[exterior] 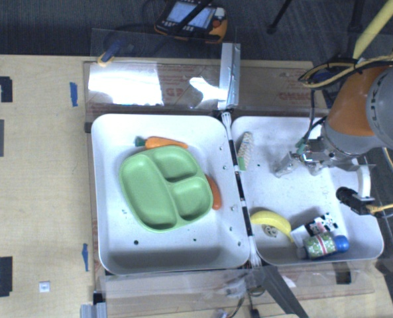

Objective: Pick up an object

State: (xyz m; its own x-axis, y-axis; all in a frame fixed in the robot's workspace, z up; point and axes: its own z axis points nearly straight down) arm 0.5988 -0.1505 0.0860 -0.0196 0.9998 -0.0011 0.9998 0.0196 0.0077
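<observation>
My gripper (285, 166) hangs over the upper middle of the right bin (368, 244), above bare white floor. The grey arm with its orange band (352, 111) reaches in from the right. A pale ridged brush-like object (244, 150) lies to the gripper's left, by the divider. A yellow banana (270, 222) lies at the front left of this bin. To the banana's right lies a bottle with a green label and blue cap (324, 244), with a small black-and-white object (321, 226) touching it. Nothing is seen in the gripper.
The left bin (110, 151) holds a green divided plate (166, 187). An orange carrot (164, 142) lies behind the plate and another orange piece (215, 194) at its right edge. Cables (368, 207) trail by the arm at the right bin's edge.
</observation>
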